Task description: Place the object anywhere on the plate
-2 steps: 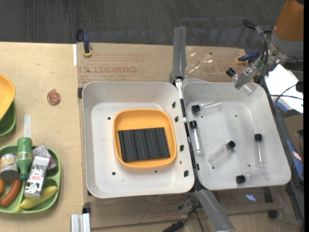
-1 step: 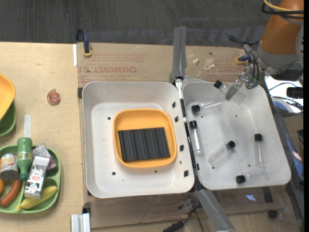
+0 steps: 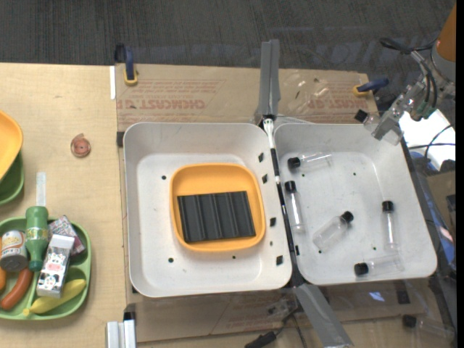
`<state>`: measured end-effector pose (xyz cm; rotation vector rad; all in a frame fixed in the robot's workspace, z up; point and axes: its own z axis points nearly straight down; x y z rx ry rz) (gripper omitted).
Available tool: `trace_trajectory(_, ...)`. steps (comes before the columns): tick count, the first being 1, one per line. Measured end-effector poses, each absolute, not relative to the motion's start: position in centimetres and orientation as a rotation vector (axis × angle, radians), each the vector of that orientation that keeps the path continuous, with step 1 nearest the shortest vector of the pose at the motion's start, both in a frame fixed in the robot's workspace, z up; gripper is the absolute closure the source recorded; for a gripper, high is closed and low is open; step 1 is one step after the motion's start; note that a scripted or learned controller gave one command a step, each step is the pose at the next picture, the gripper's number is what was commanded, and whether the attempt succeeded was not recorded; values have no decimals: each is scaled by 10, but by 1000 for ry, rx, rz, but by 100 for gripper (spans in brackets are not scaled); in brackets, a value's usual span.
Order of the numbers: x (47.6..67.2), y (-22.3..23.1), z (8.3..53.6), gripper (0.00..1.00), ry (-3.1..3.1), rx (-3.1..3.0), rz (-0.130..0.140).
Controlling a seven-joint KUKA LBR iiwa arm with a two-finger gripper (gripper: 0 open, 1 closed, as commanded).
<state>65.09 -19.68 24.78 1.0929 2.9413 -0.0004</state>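
Gripper [image 3: 388,124] sits at the upper right of the scene, above the far right corner of the right bin [image 3: 406,263], hanging from the grey arm [image 3: 435,71] with its orange band near the frame edge. Its tip is blurred and small; whether it is spread or closed cannot be told, and nothing can be seen held in it. Left bin [image 3: 145,267] contains a yellow-orange plate [image 3: 181,183], roughly centred, with a dark ribbed rectangular insert [image 3: 217,217] lying flat inside it. Right bin holds five clear plastic vials with black caps, all lying on their sides: one near the far left corner [image 3: 310,161], one along the left wall [image 3: 294,205], one tilted near the middle [image 3: 332,228], one close to the right wall [image 3: 390,227], one by the near edge [image 3: 377,266]. None touches the plate; all are in the other bin from it. On the bench to the left: a green tray [image 3: 76,288] of toy food and a bottle, a yellow bowl [image 3: 7,147] at the frame edge, a small pink item [image 3: 81,146]. Cardboard [image 3: 188,96] lies behind the bins.
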Motion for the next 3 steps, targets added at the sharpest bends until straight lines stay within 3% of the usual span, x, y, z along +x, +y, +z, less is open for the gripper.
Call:
trace_trajectory(1, 653, -201, 293, 100, 3022, 841, 0)
trace_trajectory(2, 653, -223, 382, 100, 3072, 635, 0)
trace_trajectory(3, 653, -223, 382, 0, 3072, 635, 0)
